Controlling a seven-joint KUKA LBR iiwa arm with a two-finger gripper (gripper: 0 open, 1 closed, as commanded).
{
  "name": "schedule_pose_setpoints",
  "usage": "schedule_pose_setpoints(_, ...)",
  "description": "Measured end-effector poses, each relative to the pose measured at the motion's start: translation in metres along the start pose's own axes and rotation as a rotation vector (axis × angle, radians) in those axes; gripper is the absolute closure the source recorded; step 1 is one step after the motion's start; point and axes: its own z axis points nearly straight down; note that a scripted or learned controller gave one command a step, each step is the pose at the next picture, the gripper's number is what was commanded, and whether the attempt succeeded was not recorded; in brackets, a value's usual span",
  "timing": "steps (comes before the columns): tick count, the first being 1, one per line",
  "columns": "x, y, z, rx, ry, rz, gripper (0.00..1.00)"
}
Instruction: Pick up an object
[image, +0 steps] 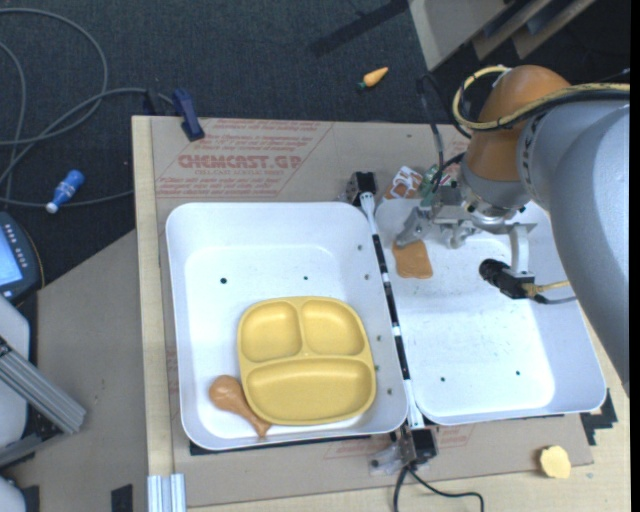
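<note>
The yellow divided plate (304, 360) and the drumstick toy (237, 400) lie in the left bin (190, 250), unreachable. In the right bin (500, 370), the tan piece (413, 262) sits just below the pincer (432, 228), against the divider wall; the pincer may strike the wall or skid off. Pincer state: cannot tell.

one fixed camera above, slanting down on both bins (190, 300).
</note>
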Motion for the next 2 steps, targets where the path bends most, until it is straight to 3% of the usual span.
schedule_pose_setpoints(1,0.001,-0.016,0.0,0.007,0.001,0.003,0.0)
schedule_pose_setpoints(2,0.002,0.0,0.0,0.0,0.0,0.001,0.0)
